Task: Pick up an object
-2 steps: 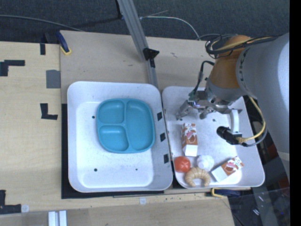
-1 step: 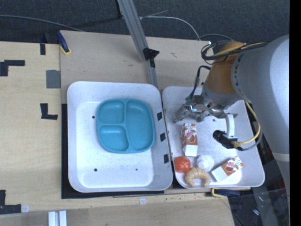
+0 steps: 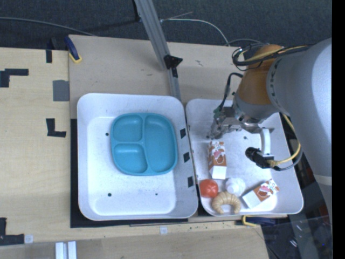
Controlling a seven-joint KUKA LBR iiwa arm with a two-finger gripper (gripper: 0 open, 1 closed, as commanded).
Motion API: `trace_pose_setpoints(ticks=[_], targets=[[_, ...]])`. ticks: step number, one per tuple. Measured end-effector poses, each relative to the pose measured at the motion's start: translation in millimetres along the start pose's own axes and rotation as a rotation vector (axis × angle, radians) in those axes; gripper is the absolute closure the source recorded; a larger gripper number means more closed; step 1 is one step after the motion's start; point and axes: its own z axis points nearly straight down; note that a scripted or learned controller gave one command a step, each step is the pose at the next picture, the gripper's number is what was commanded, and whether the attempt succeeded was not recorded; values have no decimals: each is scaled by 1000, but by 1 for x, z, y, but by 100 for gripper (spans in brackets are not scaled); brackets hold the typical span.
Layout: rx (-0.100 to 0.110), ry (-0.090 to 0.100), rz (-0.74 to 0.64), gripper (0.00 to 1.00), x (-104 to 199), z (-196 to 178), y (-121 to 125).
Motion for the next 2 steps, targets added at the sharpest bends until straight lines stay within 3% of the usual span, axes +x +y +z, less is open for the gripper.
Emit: trace_pose_setpoints(ticks=[2], targets=[[-7,0,2,100,-5,-114,4]])
